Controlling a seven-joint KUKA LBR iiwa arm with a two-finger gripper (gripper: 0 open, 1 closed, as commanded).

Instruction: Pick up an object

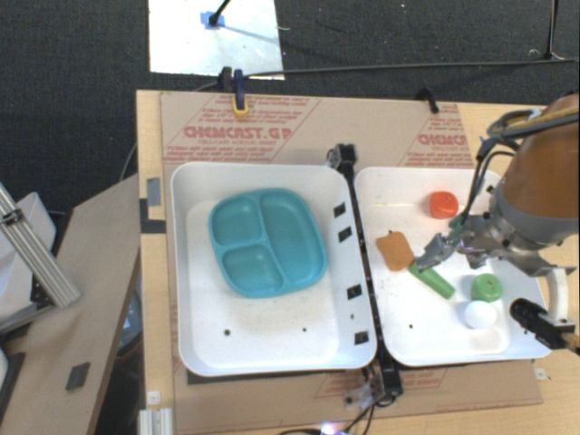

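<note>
The right bin (399, 347) holds several small things: a tan-orange piece (395, 250), a green stick (436, 283), an orange round cap (443, 205), a green round piece (487, 287) and a white ball (480, 314). My gripper (433, 254) reaches in from the right and hangs low over the upper-left end of the green stick, just right of the tan-orange piece. Nothing is visibly lifted. The arm's orange band and grey wrist cover the bin's right side.
A teal divided plate (267, 241) lies in the left bin (195, 333). A black-clipped divider (353, 243) runs between the two bins. The bins sit on a cardboard sheet (272, 125) over the wooden bench.
</note>
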